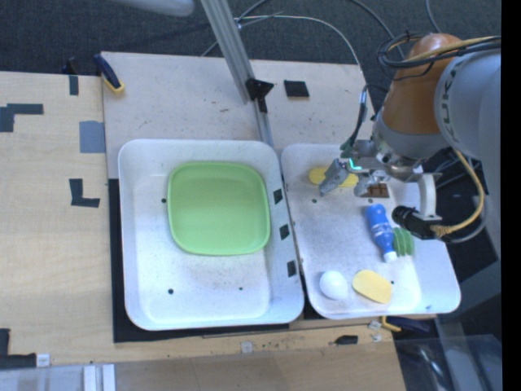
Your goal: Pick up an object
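We see a plate (218, 208) in the left bin (138, 243); in the right bin (326, 226), a bottle (378, 230) at centre, a ball (332, 283) lower left.

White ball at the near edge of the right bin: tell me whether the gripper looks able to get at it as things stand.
Probably yes. The white ball lies open from above, a small gap from the yellow piece, while the gripper hangs over the same bin's far end.

yellow object (318, 175), right bin, perhaps beneath jaws

Green plate (218, 208) in left bin (130, 218).
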Controlling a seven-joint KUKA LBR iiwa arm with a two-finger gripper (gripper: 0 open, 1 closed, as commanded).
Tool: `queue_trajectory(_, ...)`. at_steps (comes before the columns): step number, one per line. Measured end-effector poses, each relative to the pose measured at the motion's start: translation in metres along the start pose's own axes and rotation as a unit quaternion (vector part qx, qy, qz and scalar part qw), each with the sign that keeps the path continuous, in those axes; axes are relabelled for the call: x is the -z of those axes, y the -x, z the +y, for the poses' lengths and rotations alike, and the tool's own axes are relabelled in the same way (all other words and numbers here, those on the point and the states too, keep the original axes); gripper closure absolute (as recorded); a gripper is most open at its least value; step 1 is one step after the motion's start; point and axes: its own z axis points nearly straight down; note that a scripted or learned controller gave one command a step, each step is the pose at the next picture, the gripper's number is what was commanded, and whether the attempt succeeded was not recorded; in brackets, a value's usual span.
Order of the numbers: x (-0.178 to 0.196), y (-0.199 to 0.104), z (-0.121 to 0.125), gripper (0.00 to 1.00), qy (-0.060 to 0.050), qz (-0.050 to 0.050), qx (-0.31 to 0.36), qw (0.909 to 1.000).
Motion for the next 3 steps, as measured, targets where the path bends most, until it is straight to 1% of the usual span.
queue_trajectory(1, 0.000, 0.000, 0.000, 0.00, 0.000, 0.000, 0.000, 1.0000)
queue_trajectory(2, -0.046, 0.004, -0.006, 0.00, -0.002, 0.000, 0.000, 1.0000)
queue_trajectory(3, -0.099, 0.004, -0.008, 0.00, -0.002, 0.000, 0.000, 1.0000)
